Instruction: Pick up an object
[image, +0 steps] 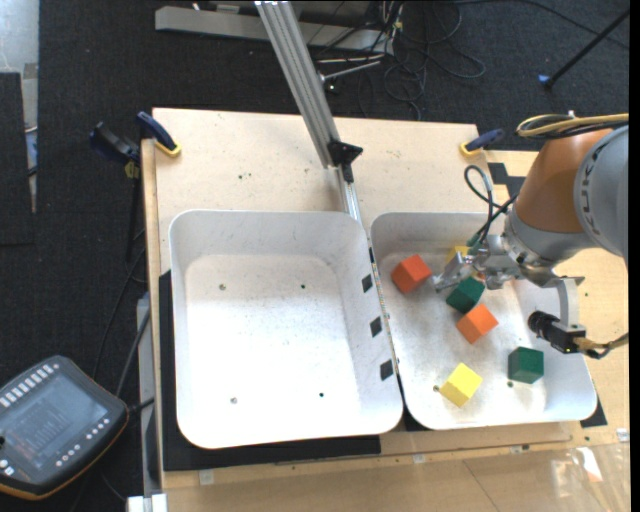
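In the camera view, the gripper (462, 274) is seen low in the right bin (575, 400), over a dark green block (465, 295) set cornerwise with no clear long axis. Whether the block is gripped cannot be told. An orange block (477, 323) lies just beside it.

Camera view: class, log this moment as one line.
gripper over right white bin | beside dark green cube | nothing visibly held | left white bin
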